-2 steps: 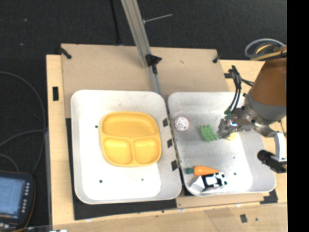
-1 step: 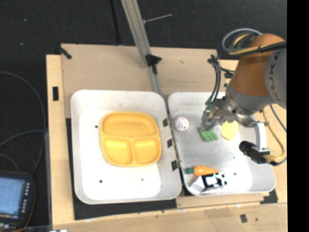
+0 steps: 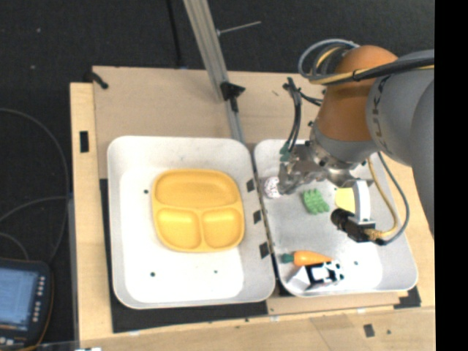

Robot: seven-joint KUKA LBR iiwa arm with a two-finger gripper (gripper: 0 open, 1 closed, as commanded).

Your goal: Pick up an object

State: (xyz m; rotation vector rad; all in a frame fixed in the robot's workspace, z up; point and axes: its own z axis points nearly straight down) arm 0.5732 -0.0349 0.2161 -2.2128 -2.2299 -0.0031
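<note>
Hovering with its finger state impossible to tell, the claw (image 3: 292, 175) could miss the green block (image 3: 316, 202) and close on nothing.

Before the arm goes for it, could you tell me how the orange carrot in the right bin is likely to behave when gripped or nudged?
The carrot looks like a small moulded toy, so probably stiff and light. Its tapered, rounded body lies flat on the right bin floor, so a nudge may roll or pivot it. It sits close to a black-and-white item, which may crowd the claw.
</note>
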